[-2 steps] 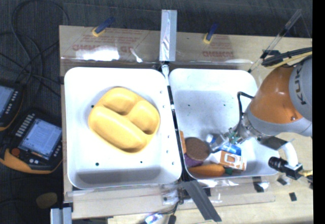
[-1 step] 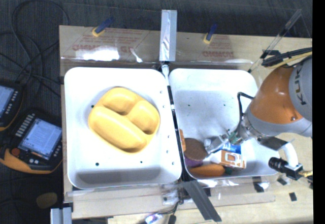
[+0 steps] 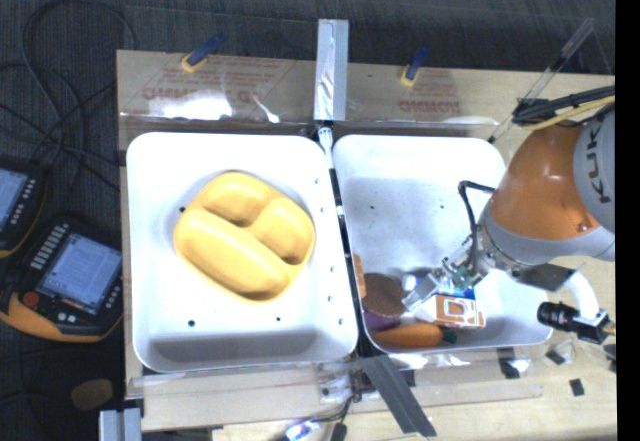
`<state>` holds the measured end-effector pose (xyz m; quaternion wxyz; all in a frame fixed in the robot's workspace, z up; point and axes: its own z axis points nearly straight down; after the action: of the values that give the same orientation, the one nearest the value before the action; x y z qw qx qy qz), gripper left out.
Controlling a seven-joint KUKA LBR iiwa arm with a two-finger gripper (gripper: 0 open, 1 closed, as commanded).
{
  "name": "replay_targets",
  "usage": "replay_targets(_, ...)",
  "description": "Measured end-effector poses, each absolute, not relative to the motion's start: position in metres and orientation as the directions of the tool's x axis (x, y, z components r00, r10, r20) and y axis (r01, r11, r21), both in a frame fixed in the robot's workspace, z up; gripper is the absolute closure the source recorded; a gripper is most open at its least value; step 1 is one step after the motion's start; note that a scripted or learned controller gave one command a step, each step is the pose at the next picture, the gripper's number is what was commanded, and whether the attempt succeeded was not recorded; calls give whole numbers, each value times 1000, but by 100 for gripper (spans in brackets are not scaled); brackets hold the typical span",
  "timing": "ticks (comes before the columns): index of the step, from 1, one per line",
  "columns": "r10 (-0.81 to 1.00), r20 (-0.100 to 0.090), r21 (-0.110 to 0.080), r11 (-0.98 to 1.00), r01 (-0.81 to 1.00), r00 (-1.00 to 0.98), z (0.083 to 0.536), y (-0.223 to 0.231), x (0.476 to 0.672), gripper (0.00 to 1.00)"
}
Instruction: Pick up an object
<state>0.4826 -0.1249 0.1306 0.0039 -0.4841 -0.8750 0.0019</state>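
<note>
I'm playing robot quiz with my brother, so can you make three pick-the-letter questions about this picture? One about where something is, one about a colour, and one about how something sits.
1. Where does the big yellow bunch of toy bananas lie?
A. in the left bin
B. in the right bin
C. on the floor

2. What colour is the long thing at the front edge of the right bin?
A. blue
B. orange
C. green

3. How does the gripper sit?
A. high up over the left bin
B. outside both bins
C. low in the right bin, by the small things

Answers:
1. A, the bananas rest in the middle of the left bin.
2. B, it looks orange, beside a dark purple round thing.
3. C, the arm reaches in from the right and the gripper is down among the small things.
</note>
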Motion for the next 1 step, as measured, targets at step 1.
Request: replay_targets(1, 727, -4, 0, 687, 727, -687, 87, -130, 568, 0)
